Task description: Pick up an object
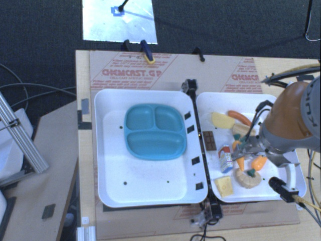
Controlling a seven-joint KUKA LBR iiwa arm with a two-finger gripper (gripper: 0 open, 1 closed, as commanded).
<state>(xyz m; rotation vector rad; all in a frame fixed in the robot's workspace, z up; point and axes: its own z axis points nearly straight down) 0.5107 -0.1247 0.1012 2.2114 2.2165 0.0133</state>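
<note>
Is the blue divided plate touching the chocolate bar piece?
Apart. In the camera view the blue plate lies in the left bin, while the chocolate piece lies in the right bin, across the divider.

A turquoise divided plate (154, 133) sits in the white left bin (113, 185), while the white right bin (210, 104) carries a scatter of toy food: a pale yellow wedge (221, 120), an orange-red sausage (239, 117), a dark brown chocolate bar (209, 140), an orange carrot (259, 162), a beige round piece (248, 179) and a yellow cracker (224, 186). The grey arm (281, 140) wears its orange band (293, 109). The tan table (135, 69) shows red lettering on its protective film, beside dark blue carpet (40, 29).
</note>
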